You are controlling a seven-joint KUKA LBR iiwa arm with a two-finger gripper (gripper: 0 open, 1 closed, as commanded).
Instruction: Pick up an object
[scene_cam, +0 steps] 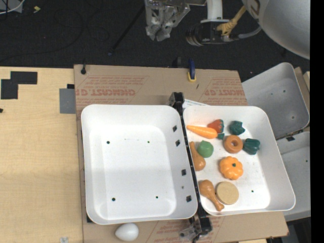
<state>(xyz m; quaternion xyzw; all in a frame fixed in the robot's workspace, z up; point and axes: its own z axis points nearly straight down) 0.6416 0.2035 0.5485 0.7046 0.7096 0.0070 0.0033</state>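
The right bin holds several toy foods. An orange carrot lies near its far left, with a red piece beside it. Two dark green pieces flank a brown doughnut. A green ball rests against a tan-orange piece. An orange pumpkin sits mid-bin, above a tan disc and a drumstick. My gripper hangs high at the back, over the dark floor beyond the bench, far from both bins.
The left bin sits beside the right one, with a black clip strip along the shared edge. A white egg lies on the cardboard in front of the left bin. A grey metal panel stands at the far right.
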